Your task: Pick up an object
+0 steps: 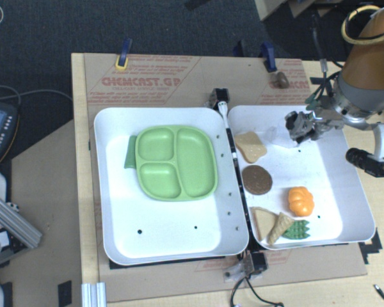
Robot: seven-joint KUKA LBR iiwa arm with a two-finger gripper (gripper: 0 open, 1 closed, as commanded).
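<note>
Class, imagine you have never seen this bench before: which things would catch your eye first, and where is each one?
The light green divided plate stands out first, sitting alone in the left white bin. Next comes the bright orange toy pumpkin in the right bin, among a brown round patty, a pale bread-like piece and green beans. The gripper hangs over that bin's far end, apart from the food.

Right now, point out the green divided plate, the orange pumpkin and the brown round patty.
green divided plate [176, 162]: camera view, centre divider.
orange pumpkin [301, 201]: camera view, top.
brown round patty [257, 180]: camera view, flat face.
</note>
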